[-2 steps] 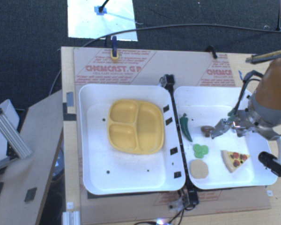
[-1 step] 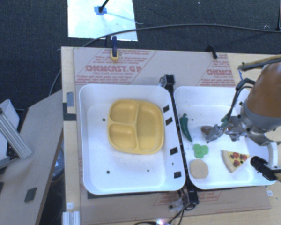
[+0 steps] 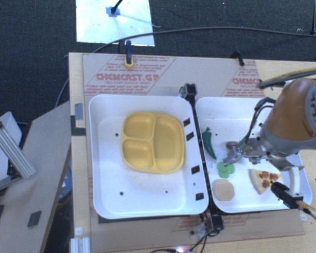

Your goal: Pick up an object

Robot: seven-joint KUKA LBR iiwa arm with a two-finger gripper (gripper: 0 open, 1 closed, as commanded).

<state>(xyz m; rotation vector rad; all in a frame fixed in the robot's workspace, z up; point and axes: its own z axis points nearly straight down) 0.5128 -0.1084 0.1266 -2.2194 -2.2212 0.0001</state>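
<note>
Camera view | jaws (image 3: 233, 154) above broccoli (image 3: 225, 169) | right bin (image 3: 221, 107)

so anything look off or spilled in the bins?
Nothing stands out. The yellow divided plastic plate lies flat in the left white bin; the green toy pepper, round tan cookie and pizza slice lie separate.

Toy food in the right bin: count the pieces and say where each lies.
4. Green pepper along the left wall; green broccoli under the gripper; tan cookie at the front; pizza slice front right. The arm may hide more.
</note>
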